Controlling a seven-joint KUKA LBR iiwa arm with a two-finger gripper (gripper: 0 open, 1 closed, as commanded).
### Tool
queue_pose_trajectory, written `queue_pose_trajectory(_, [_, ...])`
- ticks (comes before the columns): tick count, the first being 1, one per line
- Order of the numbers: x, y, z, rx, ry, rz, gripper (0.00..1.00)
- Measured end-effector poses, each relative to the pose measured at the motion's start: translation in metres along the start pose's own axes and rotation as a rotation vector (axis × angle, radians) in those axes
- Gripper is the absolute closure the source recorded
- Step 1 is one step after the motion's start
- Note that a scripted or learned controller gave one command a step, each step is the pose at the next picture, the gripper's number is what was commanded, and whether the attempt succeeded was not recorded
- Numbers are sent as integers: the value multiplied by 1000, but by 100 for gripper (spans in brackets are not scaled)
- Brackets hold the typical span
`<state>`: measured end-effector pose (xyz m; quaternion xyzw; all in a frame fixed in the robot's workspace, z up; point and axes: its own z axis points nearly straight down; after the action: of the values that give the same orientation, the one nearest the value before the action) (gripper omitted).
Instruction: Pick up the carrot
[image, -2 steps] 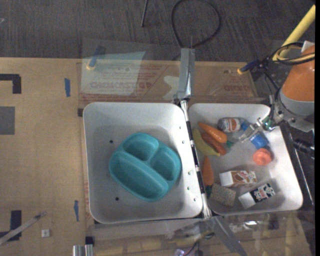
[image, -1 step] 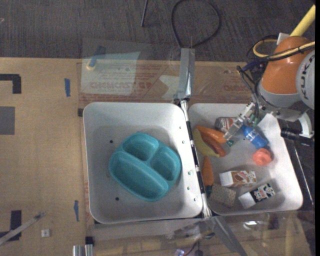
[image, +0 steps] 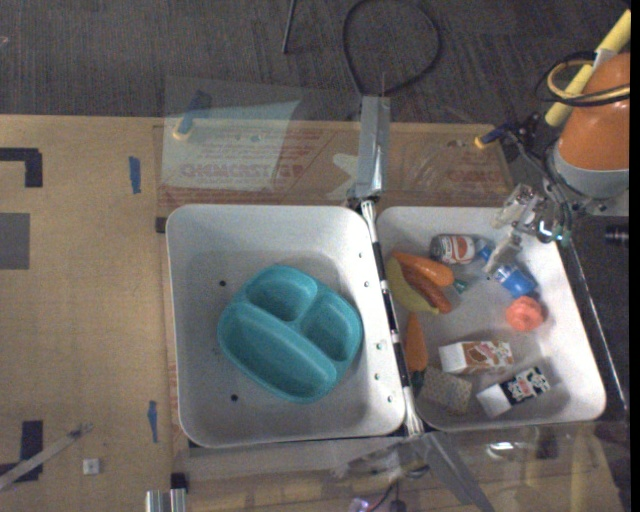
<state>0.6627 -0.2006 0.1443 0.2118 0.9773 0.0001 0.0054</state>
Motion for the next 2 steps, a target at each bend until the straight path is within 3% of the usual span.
queue_pose_trajectory(1, [46, 47, -104, -1, 0, -61, 0])
queue_pose_trajectory(2, [42, 60, 26, -3, 0, -336, 0])
